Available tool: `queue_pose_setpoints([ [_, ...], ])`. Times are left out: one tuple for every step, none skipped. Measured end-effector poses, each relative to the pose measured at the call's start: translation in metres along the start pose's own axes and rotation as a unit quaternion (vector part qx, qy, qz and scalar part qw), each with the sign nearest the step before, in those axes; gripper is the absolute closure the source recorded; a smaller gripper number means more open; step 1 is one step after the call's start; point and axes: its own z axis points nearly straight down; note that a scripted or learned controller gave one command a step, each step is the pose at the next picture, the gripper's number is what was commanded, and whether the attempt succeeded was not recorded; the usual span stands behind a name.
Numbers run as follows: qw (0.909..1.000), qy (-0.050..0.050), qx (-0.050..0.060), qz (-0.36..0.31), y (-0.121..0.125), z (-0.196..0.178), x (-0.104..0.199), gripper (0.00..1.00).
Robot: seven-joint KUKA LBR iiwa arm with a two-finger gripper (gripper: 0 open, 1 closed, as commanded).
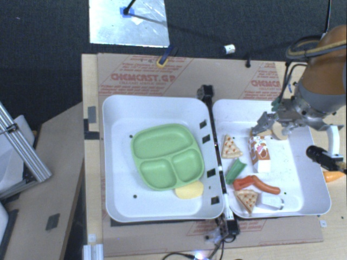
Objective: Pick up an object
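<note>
My gripper (269, 124) hangs low over the back of the right bin (309, 199). Just in front of it a small red-and-white carton (260, 151) lies flat. A pale tan round piece (281, 131) shows right beside the gripper head. To the left of the carton lies a pizza slice (230, 147). Nearer the front are a green pepper (235, 170), a red sausage (257, 184), a second pizza slice (247, 200) and a small white piece (270, 202). I see nothing between the gripper's tips.
The left bin (116, 145) holds a green divided plate (167, 156) with a yellow piece (189, 190) at its front edge. An orange item (333, 175) lies at the right bin's right rim. A raised divider (214, 156) separates the bins.
</note>
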Motion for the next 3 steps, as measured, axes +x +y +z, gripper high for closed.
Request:
queue_pose_setpoints([
  [1.0000,-0.001,-0.006,-0.001,0.002,-0.007,0.000,0.00],
  [1.0000,0.000,-0.005,-0.002,0.004,0.041,0.010,0.00],
  [1.0000,0.000,-0.004,0.000,-0.001,0.103,0.011,0.00],
])
